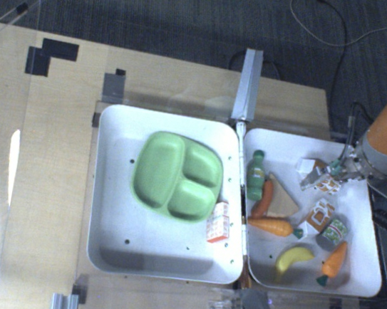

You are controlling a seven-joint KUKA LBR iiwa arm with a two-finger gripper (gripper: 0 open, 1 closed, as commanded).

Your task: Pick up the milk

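Observation:
A small white carton with red print, the milk (218,223), lies in the left bin (104,245) against its right wall, just right of a green divided plate (178,175). My gripper (325,174) hangs over the far right part of the right bin (369,281), well away from the milk. It sits low beside a white scrap (307,165) and a small brown-and-white carton (331,183). The wrist hides what lies directly beneath it.
The right bin holds a green bottle (255,172), two carrots (273,226) (334,260), a banana (294,259), a tan bread slice (285,200), an orange carton (320,216) and a grey can (332,232). A metal post (247,86) stands behind the bins' shared wall.

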